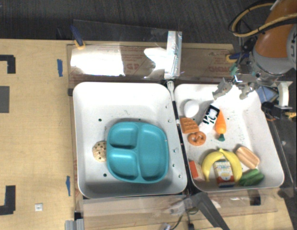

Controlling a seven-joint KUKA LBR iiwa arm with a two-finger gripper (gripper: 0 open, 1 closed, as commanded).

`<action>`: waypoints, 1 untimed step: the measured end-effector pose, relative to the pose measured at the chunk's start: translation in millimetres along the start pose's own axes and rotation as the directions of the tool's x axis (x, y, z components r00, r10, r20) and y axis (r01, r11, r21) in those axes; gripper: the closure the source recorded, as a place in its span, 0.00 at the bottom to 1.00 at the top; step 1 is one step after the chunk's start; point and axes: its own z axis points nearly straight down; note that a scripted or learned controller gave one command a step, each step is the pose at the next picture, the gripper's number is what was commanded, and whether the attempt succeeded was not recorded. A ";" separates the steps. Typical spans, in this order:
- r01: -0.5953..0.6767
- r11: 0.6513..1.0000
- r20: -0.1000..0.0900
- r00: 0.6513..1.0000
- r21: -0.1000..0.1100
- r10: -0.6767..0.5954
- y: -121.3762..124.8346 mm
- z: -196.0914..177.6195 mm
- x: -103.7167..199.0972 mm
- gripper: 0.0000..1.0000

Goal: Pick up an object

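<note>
nearest the lens, the right bin (275, 169) holds a banana (220, 158), a small bottle (224, 172), a hot dog (247, 156) and something green (251, 177); beyond them a pretzel (197, 138), a waffle (189, 124) and a carrot (220, 123). farther back, my gripper (233, 87) hangs over the bin's far edge, jaws spread, gripping nothing. best bet, i judge: drop straight onto the carrot, which lies apart.

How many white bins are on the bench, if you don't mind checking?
2. The left white bin holds a teal divided plate; the right white bin holds toy food under the gripper.
</note>
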 end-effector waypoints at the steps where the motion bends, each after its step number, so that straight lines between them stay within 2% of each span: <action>1: -0.039 0.999 0.000 0.999 0.003 0.039 -19.9 16.0 -10.8 0.00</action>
